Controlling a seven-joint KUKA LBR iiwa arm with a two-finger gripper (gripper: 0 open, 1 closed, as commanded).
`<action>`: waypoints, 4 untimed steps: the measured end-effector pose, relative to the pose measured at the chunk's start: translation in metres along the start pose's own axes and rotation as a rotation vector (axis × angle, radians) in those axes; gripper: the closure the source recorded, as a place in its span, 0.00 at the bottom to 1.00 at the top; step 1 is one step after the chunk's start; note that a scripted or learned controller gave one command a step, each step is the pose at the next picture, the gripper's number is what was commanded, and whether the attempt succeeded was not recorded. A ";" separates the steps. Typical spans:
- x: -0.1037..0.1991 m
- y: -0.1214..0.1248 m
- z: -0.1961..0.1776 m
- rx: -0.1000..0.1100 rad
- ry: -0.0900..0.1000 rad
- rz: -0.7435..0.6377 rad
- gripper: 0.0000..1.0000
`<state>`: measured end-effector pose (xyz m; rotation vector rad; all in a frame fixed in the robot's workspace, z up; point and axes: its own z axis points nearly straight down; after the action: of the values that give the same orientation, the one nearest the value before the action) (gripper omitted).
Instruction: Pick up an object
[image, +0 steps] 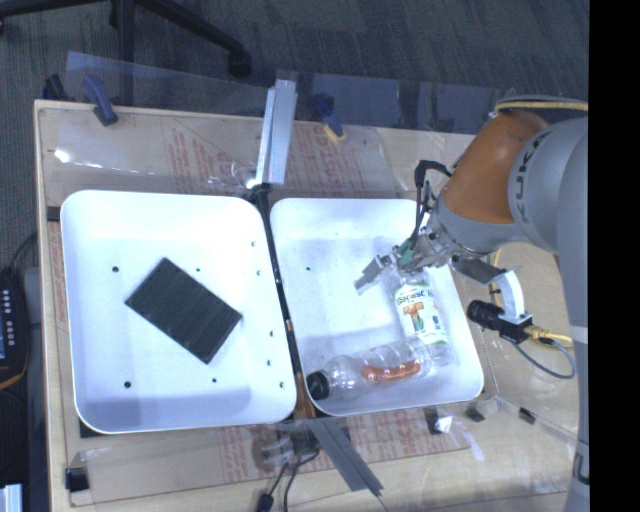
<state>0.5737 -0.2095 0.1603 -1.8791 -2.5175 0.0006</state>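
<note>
bottle (378, 367) – long axis left-right; cap (318, 384) left | gripper (385, 268) above

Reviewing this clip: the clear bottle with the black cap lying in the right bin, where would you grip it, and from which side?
Probably across the middle of the clear bottle, from straight above. It lies on its side along the near wall of the right bin, so fingers should straddle its width. The small labelled bottle crowds its far end, and the cap end sits close to the wall.

You have a clear plastic bottle (375, 367) lying on its side along the right bin's near wall, black cap pointing left (something orange inside). A small white labelled bottle (419, 312) lies just above, touching it.
</note>
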 end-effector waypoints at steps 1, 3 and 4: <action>0.000 0.000 0.000 0.000 0.000 0.000 0.00; -0.003 0.008 -0.037 0.002 0.002 -0.181 0.00; -0.004 0.019 0.021 0.002 0.001 -0.205 0.00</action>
<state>0.5929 -0.2081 0.1395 -1.6100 -2.6948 0.0020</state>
